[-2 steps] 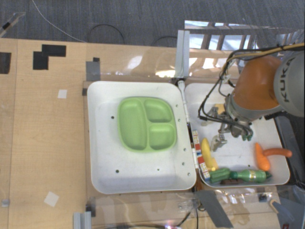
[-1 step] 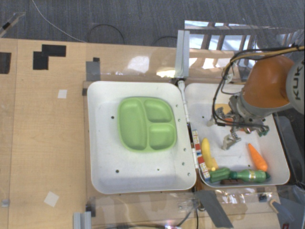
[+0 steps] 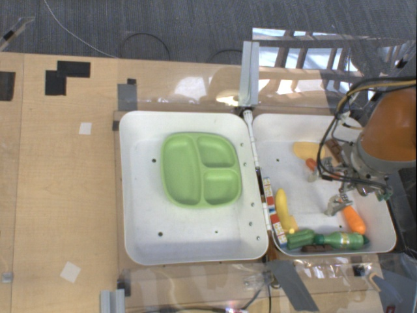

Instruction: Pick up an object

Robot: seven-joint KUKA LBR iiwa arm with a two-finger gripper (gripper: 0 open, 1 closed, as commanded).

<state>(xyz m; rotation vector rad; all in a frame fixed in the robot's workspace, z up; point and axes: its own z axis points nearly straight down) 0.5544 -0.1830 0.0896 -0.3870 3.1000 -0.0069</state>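
The hand [image 3: 339,204] hangs beside the carrot [image 3: 355,220], its grip impossible to make out under the wrist

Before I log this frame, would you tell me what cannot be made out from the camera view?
- Gripper: too small and cluttered by cables to tell open from shut.
- Carrot: its upper end is hidden under the gripper, so contact is unclear.
- Yellow object in the right bin: partly covered by the arm, identity unclear.
- Small red item: too small to identify.
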